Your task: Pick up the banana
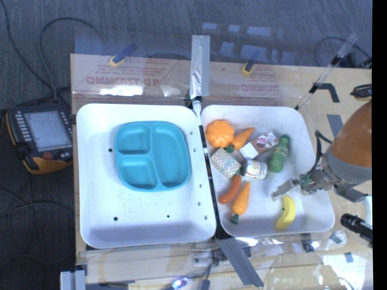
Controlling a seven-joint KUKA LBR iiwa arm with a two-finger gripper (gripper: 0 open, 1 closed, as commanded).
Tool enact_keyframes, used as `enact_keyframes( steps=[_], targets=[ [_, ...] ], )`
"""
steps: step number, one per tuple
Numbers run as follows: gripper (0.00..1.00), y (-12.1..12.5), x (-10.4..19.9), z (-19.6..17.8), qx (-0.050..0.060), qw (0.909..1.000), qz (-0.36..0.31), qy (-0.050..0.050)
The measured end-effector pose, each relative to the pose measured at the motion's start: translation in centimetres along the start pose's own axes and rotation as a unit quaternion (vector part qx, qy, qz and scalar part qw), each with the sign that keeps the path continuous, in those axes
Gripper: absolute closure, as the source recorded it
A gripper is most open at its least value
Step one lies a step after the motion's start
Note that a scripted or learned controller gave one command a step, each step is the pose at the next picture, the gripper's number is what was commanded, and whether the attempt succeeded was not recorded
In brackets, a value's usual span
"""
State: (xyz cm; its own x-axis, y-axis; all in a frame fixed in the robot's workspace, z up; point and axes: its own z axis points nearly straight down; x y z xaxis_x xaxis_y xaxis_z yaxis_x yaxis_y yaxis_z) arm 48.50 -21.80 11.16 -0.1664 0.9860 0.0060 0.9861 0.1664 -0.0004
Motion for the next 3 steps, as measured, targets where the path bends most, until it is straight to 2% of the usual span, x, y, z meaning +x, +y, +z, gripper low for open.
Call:
enact_keyframes(
  steps=[1,2,3],
  targets=[
    [0.0,0.8,4.7,1.9,-0.002,0.9969,0.078,-0.004],
    [0.0,0.7,4.8,-0.5,0.001,0.9938,0.111,-0.003],
    [0.0,0.6,2.5,2.1,-0.003,0.996,-0.089,-0.003]
  ],
)
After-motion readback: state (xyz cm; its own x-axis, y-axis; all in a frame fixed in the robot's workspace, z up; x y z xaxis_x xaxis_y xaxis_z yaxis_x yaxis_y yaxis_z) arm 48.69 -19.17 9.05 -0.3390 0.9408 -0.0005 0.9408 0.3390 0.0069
